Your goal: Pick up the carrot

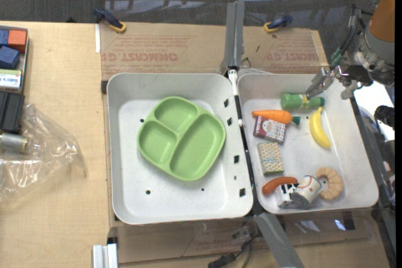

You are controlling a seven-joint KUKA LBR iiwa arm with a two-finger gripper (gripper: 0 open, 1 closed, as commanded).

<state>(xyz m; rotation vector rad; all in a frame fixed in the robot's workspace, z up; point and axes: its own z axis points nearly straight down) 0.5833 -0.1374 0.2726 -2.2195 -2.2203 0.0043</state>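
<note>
The carrot (pixel 272 115) lies flat in the right bin (pixel 358 154), toward the bin's 11 o'clock corner, thick end at 9 o'clock and tip toward 3 o'clock. A green bottle (pixel 300 101) lies just beside it at 1 o'clock, close to touching at the tip end. A pink carton (pixel 269 129) sits against it at 6 o'clock. The banana (pixel 320 129) lies near, at 3 to 4 o'clock of the carrot.

The gripper (pixel 316 88) hangs over the bin's 12 o'clock edge, at 2 o'clock of the carrot, above the bottle's cap end. Its fingers appear slightly apart with nothing between them; the carrot is not held.

Judgement: the step in hand is the approach. The gripper stands nearer the bottle than the carrot, so a straight descent here would likely strike or take the bottle. It should shift toward 8 o'clock until centred over the carrot's thick half, away from the bottle. The fingers should close across the carrot's width, along the 12-to-6 line. Clearance is tight on both sides: bottle at 12, carton at 6. The fingers want to be opened only a little wider than the carrot and lowered fully to the bin floor before closing, since the round, tapered body may slip out of a shallow grasp.

The left bin (pixel 125 154) holds a green plate (pixel 181 137), not concerned.
</note>
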